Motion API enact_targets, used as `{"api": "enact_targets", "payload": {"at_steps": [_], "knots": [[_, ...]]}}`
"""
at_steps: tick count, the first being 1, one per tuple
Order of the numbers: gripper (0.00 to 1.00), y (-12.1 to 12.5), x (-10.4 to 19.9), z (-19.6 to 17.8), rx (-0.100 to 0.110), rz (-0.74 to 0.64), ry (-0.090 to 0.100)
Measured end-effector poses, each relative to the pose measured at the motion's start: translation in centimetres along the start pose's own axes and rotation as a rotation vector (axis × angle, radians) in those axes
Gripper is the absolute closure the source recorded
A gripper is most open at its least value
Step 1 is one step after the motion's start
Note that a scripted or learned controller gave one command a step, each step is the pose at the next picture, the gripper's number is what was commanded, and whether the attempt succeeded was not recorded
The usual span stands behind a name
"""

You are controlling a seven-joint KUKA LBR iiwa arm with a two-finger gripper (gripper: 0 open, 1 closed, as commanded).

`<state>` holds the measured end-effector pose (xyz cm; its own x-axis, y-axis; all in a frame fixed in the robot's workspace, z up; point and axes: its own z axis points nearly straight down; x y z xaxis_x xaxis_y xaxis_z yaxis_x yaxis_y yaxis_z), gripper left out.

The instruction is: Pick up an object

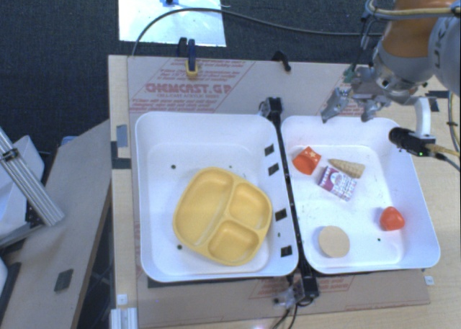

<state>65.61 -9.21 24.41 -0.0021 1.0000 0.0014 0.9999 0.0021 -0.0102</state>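
Right bin [414,198] on table [446,191] holds five items: orange block [307,160], cone-shaped piece [347,168], red-and-white packet [338,181], red round piece [391,218], tan disc [333,241]. Cone's long axis runs roughly left-right, narrow tip toward the left, just above the packet. Packet lies tilted, long axis from upper left to lower right. Gripper [353,106] hovers over the bin's far rim, well apart from all items. Fingers [332,109] spread, nothing between them, touching nothing. Left bin [155,198] holds yellow divided tray [222,214].
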Motion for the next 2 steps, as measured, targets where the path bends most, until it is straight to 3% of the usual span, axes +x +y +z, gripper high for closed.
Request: {"api": "enact_targets", "payload": {"at_steps": [1, 2], "knots": [[0.0, 0.2, 0.0, -0.7, -0.012, -0.002, -0.001], [0.0, 0.2, -0.3, 3.4, -0.011, 0.001, -0.002]]}}
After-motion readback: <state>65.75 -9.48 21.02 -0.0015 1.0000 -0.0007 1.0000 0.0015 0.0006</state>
